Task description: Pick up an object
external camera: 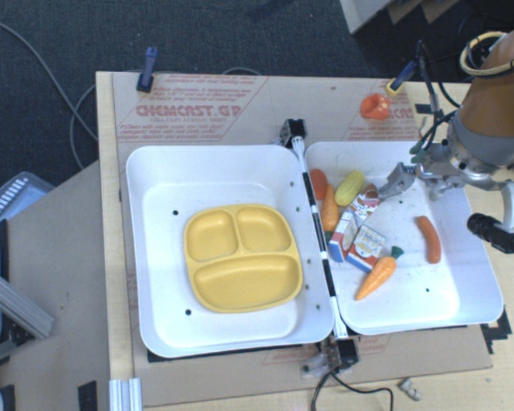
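You had the arm in from the right, operator, and the gripper (404, 178) hung over the upper part of the right bin (475, 302), its grey tip reaching toward the pile of toy food; whether the claw was open or closed I could not tell from this slanted view, and nothing showed between it as held. Taking that pile's white carton (362, 238) as the landmark: the yellow corn cob (349, 187) lay just above it, nearest the tip, the orange carrot (375, 278) with its green stub lay just below it and touching or nearly so, and the sausage (428, 238) lay well to the right of it, alone on bare white floor. A second sausage-like piece (324, 197) sat left of the carton against the bin wall. My read was that all of these were light, hollow plastic, stiff and smooth, so they would tend to slip or roll under a glancing pinch. The lone sausage looked the safest pick: you would have wanted to close across its narrow middle, jaws square to its length. The carton offered flat faces but lay crowded by neighbours. To the left of the carton, across the divider, the yellow divided plate (242, 257) sat in the left bin (154, 229), well apart from the action.
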